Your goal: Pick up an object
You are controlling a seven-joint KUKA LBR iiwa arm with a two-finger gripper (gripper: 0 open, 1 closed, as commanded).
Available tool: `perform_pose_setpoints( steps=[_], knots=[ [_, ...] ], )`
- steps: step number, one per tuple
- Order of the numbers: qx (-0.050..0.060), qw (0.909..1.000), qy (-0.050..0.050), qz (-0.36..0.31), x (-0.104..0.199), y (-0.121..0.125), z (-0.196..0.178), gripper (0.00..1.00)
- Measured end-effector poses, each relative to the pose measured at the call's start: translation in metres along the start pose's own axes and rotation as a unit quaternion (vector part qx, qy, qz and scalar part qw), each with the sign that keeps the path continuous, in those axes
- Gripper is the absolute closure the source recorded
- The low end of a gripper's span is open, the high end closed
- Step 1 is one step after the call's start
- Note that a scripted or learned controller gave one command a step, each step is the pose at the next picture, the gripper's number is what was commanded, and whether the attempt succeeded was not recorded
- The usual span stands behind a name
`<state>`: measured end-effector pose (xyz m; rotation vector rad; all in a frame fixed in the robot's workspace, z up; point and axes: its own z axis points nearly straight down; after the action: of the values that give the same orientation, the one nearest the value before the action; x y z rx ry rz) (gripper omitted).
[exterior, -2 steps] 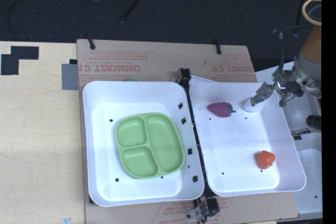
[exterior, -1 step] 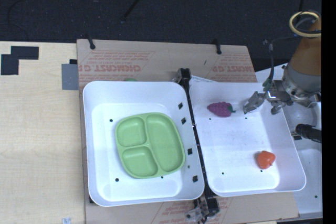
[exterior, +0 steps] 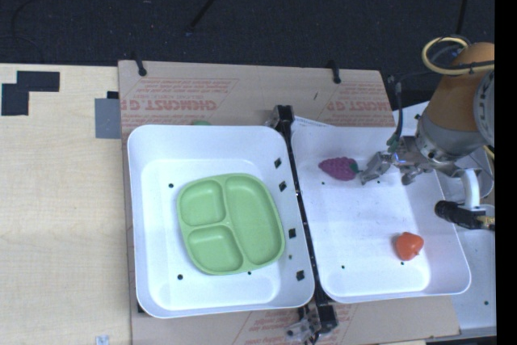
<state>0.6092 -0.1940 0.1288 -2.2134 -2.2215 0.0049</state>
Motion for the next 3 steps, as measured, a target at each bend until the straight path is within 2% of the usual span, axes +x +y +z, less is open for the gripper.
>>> perform_pose_setpoints(
  steps=[1,2,3],
  knots=[
    [0.000,1.0000,0.000,0.001,0.001,0.000,0.044,0.00],
    [-0.002,1.0000,0.000,0.000,0.001,0.001,0.031,1.00],
    [-0.005,1.0000,-0.002,0.001,-0.001,0.000,-0.033,1.00]
  ],
)
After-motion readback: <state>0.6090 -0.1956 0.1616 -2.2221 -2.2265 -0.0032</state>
